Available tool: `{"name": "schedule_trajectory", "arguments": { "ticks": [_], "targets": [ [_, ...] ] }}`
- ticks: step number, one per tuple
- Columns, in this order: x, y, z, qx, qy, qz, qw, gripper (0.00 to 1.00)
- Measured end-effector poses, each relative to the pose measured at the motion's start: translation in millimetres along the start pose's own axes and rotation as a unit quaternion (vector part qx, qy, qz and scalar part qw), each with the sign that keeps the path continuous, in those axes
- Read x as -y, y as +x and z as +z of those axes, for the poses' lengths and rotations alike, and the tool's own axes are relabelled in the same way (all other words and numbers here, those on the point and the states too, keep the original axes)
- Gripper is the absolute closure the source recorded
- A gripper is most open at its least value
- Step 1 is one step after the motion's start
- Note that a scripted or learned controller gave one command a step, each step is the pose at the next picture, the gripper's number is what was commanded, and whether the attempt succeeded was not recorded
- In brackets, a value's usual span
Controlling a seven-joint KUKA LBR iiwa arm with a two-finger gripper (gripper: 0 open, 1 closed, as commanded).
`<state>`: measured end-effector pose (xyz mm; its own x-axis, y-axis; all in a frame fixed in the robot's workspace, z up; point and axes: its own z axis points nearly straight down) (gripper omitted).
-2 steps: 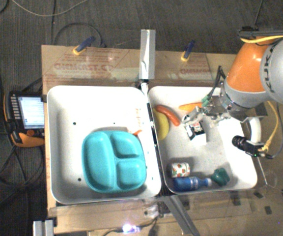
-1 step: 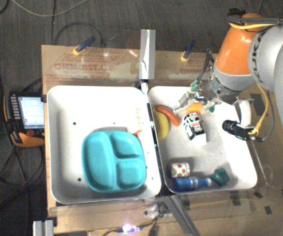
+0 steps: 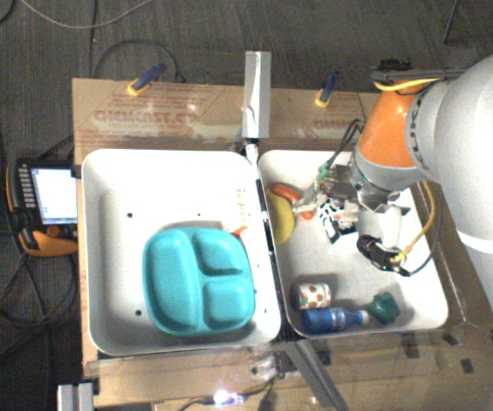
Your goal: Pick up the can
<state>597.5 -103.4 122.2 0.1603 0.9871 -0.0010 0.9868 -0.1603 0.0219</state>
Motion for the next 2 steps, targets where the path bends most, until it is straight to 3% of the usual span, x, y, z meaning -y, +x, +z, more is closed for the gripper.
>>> {"name": "schedule_trajectory", "arguments": {
  "ticks": [1,2],
  "targets": [
    [-1.5,-2.9,-11.0,0.003,-0.002,0.001,1.0000,1.00],
    [-16.5,1.8,-192.9,0.003,0.011,0.079,0.9968,1.00]
  ]
}}
